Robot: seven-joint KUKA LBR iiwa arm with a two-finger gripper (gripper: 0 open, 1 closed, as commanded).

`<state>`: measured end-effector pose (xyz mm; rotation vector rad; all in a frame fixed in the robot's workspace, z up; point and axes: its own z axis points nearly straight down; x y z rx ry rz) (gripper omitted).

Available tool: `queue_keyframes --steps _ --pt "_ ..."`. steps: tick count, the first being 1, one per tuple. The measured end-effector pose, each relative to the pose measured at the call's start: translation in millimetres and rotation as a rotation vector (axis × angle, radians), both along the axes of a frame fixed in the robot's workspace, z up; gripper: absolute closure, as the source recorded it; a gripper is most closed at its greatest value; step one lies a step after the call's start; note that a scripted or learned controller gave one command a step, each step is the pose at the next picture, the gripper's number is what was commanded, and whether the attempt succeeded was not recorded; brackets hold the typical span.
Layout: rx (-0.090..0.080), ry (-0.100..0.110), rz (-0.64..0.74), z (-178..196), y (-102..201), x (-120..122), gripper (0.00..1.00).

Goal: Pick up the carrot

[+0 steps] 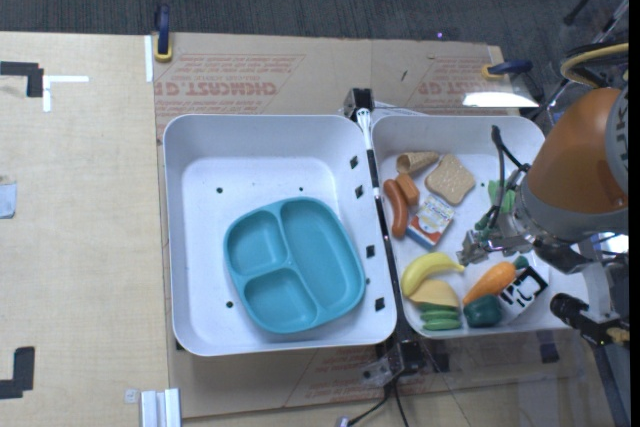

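Gripper above carrot, near bin wall

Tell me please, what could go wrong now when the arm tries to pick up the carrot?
1. The carrot lies crowded between the banana and a black-and-white box, so the gripper may bump or catch a neighbour instead.
2. The carrot lies at a slant; a grip across its tapered end could slip off.
3. It sits near the front wall of the right bin, with a green vegetable beside it, which leaves little room.
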<state>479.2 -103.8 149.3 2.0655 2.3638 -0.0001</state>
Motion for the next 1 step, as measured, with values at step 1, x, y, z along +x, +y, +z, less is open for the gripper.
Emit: queue_keyframes --steps 1 --pt "-0.003 -0.003 0.005 8.8 -0.7 2.3 1.0"
